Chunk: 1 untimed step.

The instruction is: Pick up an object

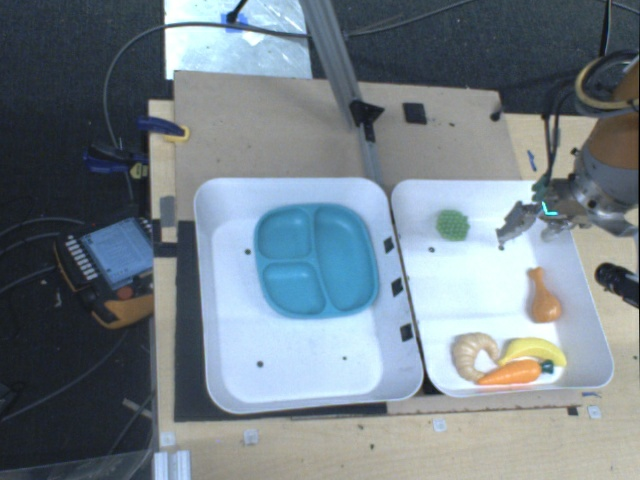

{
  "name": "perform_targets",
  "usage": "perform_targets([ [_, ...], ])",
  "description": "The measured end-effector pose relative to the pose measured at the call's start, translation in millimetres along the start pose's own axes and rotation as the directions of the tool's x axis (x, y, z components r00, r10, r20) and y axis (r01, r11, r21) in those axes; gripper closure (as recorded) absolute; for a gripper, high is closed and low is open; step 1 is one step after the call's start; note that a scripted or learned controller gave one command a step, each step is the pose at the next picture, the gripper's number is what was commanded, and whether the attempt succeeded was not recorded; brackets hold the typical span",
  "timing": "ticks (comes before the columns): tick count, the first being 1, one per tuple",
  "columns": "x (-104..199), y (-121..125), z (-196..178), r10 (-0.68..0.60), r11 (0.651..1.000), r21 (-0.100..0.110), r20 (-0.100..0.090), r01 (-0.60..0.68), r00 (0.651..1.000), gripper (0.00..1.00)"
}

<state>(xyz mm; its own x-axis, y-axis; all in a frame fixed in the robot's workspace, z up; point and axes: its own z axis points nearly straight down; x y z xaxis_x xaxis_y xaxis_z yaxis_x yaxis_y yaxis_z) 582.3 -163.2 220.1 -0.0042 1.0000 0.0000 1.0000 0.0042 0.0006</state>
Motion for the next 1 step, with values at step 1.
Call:
perform_targets([
  [1,0.0,0.4,-0.6,0.0,1.0,-0.001,0.0,0.0,1.0,0.0],
])
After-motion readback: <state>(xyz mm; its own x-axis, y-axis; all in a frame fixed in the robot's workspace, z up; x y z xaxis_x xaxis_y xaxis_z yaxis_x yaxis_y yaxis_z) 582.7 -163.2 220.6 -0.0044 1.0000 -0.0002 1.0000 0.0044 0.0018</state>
